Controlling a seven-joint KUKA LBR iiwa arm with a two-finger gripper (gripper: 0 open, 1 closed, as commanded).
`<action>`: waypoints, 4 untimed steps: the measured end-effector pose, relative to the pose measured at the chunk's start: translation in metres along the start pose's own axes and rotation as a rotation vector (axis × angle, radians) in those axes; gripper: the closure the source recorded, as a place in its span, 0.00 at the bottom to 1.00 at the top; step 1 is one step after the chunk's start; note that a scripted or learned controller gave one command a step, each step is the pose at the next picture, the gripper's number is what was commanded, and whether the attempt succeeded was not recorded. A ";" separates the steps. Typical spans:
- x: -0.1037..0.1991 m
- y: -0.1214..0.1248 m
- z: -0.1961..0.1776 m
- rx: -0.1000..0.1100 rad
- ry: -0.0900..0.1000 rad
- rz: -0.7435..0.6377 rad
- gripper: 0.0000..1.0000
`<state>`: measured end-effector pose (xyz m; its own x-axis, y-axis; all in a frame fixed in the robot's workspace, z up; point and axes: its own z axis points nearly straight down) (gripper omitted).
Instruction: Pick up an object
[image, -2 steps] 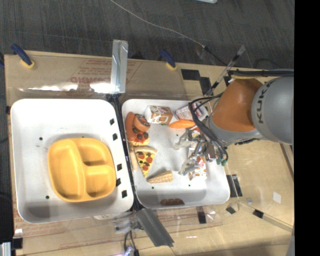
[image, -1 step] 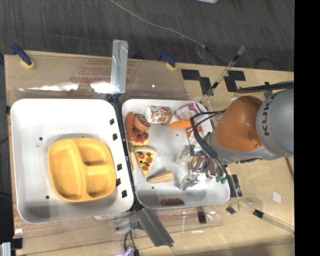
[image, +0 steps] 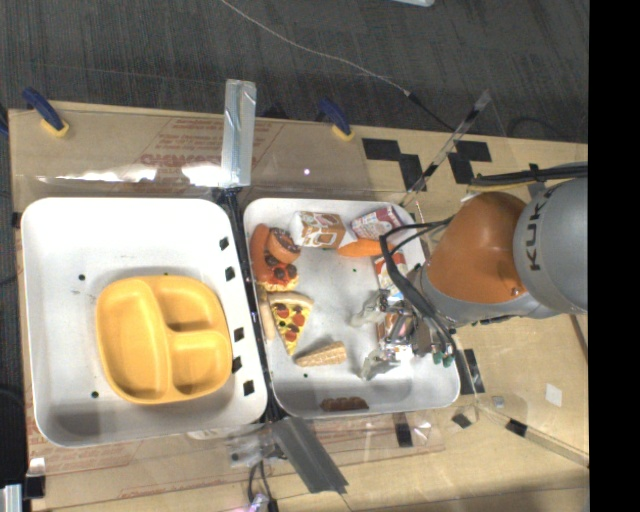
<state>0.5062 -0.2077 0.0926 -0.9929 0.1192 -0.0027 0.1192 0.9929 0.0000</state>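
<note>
one pizza slice (image: 290, 321), tip pointing down

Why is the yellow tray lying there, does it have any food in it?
No food in it. The yellow tray lies flat in the left bin, and its compartments show bare yellow. The toy food sits in the right bin.

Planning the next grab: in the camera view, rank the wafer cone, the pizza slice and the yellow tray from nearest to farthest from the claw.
1. Wafer cone, just left of the claw, same bin.
2. Pizza slice, farther left, by the bin's left wall.
3. Yellow tray, in the other bin, far left.
</note>
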 end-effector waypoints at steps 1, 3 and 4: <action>0.006 0.001 0.000 -0.001 0.004 -0.048 0.00; 0.001 0.000 -0.011 0.001 -0.004 -0.111 1.00; 0.016 0.074 -0.030 -0.002 0.006 0.041 1.00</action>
<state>0.4988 -0.1323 0.1221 -0.9871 0.1603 0.0034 0.1603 0.9871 0.0021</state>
